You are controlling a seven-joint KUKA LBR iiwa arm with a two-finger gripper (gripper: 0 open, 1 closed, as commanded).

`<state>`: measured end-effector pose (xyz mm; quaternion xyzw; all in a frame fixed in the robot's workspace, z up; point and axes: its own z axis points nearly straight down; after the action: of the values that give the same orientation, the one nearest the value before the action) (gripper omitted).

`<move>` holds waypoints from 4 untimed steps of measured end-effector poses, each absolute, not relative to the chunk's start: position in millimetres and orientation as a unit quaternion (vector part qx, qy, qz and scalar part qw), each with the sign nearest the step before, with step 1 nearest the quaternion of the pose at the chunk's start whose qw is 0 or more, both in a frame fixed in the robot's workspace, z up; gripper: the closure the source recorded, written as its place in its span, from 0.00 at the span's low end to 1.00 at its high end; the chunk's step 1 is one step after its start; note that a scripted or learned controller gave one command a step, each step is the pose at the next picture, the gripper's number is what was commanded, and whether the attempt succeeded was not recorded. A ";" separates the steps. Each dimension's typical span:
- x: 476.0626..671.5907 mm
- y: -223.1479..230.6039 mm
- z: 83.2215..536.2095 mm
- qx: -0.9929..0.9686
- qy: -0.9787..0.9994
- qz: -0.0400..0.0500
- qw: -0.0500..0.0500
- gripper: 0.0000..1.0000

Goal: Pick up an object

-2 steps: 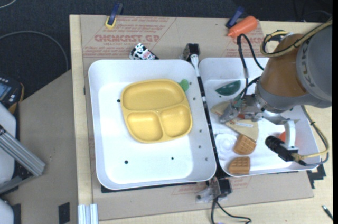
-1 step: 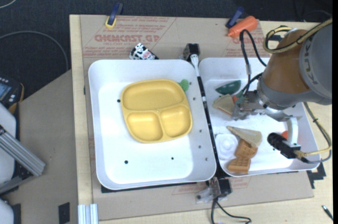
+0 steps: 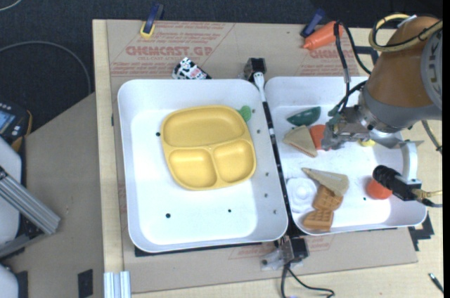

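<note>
The right bin (image 3: 351, 96) holds several toy foods. A dark green piece (image 3: 304, 117) lies at its upper left, with a tan wedge (image 3: 301, 142) just below and a red-orange piece (image 3: 318, 134) beside that. Further down are a second tan wedge (image 3: 328, 180), a waffle-patterned brown piece (image 3: 321, 210) and a white round piece (image 3: 301, 192). An orange-red ball (image 3: 377, 189) sits toward the right. My gripper (image 3: 332, 135) is low in the bin, right against the red-orange piece, and the wrist hides its tips.
The left bin (image 3: 140, 149) carries a yellow divided plate (image 3: 207, 147) with a small green thing (image 3: 245, 112) at its upper right rim. On the bench behind the bins lie a black-and-white item (image 3: 188, 69), a yellow-blue clamp (image 3: 150, 21) and an orange clamp (image 3: 320, 35).
</note>
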<state>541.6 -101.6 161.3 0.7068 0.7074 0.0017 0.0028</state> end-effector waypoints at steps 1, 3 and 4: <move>542.3 -103.8 225.5 0.707 0.707 0.002 0.003 1.00; 534.0 -59.5 218.1 0.706 0.708 0.000 -0.002 1.00; 525.3 -2.6 233.7 0.705 0.710 0.001 -0.001 1.00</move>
<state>525.3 -2.6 233.7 0.7045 0.7097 0.0014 -0.0006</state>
